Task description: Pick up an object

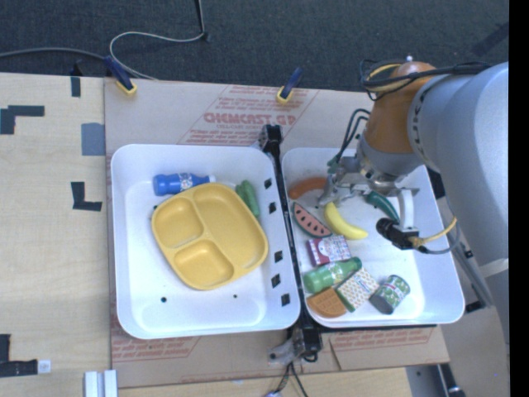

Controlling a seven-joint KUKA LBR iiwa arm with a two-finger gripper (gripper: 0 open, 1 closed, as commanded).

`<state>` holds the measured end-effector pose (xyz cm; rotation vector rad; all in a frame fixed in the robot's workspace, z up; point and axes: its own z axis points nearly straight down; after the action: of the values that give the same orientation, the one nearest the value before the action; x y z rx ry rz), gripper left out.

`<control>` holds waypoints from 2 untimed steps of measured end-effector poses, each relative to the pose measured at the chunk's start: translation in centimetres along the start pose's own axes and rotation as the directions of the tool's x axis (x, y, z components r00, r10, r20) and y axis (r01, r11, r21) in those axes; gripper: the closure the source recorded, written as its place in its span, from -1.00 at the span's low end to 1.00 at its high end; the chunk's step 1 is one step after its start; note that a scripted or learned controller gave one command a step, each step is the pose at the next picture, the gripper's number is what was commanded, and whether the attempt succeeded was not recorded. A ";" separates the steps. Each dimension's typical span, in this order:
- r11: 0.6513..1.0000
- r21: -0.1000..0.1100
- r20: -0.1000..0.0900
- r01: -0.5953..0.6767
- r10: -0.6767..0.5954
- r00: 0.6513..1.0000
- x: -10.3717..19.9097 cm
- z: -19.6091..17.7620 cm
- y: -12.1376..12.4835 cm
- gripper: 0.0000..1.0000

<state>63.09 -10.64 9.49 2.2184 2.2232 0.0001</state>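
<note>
The tool (337, 195) hangs low in the right bin (438, 304), at centre-right of the frame, directly over the upper end of the banana (345, 223), which looks like the object being tried for; whether it is spread or pressed together I cannot tell. The watermelon slice (304, 219) lies just left of the banana, near the bin's left wall, so room there is tight, while bare floor opens to the banana's right.

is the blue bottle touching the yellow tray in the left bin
Touching. In the camera view the blue bottle lies along the yellow tray's upper rim with no white bin floor showing between them.
</note>
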 end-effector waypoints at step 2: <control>1.000 0.003 -0.002 0.001 -0.001 1.000 7.9 -15.5 -8.4 1.00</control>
<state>54.63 -2.76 25.01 2.2198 2.2260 -0.0008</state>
